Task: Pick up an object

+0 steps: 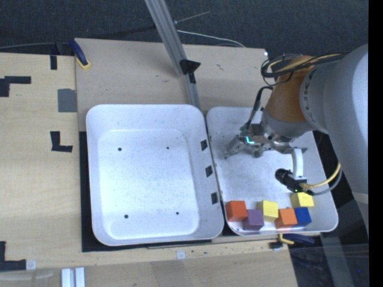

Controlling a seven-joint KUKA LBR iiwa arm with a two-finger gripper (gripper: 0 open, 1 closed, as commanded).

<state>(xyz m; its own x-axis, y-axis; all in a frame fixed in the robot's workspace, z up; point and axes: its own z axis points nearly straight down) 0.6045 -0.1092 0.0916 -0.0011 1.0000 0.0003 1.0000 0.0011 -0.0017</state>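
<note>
Down inside the right-hand shallow white bin (317, 148), low over the upper half of its floor: the two-finger gripper (234, 149), aimed leftward at the wall shared with the left-hand shallow white bin (143, 115). Wide or narrow? Cannot tell from this slant, too dark and blurred at the tip. Behind it, reaching in from the right, the grey arm with the orange band (287, 103).

Now to the things worth picking, all bunched along the near rim of that same right-hand bin, well apart from the gripper and closer to the camera. Leftmost, almost straight below the gripper: a small orange cube (236, 210). Touching it on the lower right, a small purple cube (255, 219). Just beside that, a small yellow cube (270, 209). Further right, a second orange cube (287, 217) pressed against a small blue cube (303, 217), and just behind the blue one, a second yellow cube (304, 200). Bare speckled bin floor between gripper and cluster
</note>
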